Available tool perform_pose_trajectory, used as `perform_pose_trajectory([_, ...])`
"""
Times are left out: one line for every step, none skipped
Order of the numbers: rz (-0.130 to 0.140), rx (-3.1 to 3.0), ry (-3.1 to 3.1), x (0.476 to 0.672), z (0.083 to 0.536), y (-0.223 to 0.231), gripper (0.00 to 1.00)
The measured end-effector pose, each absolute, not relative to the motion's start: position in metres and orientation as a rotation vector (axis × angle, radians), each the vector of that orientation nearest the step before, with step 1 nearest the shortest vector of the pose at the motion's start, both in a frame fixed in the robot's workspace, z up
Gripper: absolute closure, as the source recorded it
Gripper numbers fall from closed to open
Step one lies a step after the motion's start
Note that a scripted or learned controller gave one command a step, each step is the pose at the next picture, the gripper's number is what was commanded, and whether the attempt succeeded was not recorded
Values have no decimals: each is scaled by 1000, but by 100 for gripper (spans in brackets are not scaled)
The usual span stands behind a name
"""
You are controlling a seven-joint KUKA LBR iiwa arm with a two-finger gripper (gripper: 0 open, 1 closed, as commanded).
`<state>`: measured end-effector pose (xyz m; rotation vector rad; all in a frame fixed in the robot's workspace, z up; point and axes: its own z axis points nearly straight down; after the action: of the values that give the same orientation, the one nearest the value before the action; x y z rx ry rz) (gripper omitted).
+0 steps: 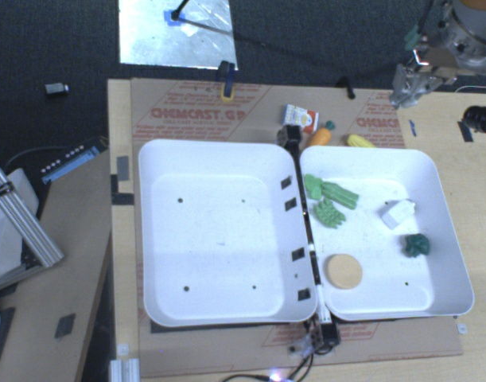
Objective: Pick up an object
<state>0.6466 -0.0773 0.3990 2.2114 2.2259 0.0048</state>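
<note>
Fingers (pixel 408 90) hover above brown board (pixel 227 110), holding nothing.

White bins: two, the left bin (pixel 219 229) at 9 o'clock and the right bin (pixel 433 213) at 3 o'clock
Green toothed pieces: two, the long piece (pixel 332 192) and the hand-shaped piece (pixel 329 212), toward 12 o'clock in the right bin
Tan round disc (pixel 344 270): one, toward 6 o'clock
White block (pixel 398 212): one
Dark green lump (pixel 417 245): one, toward 3 o'clock
Orange carrot-like item (pixel 320 136): one, beyond the bins at 12 o'clock
Yellow item (pixel 359 142): one, beside it
</note>
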Motion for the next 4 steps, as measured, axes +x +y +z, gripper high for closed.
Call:
perform_pose_trajectory([3, 2213, 2227, 654, 392, -55, 100])
perform_pose_trajectory([2, 2213, 2227, 650, 380, -28, 100])
perform_pose_trajectory([4, 2214, 2224, 669, 384, -14, 100])
perform_pose_trajectory([3, 2213, 2228, 669, 378, 20, 100])
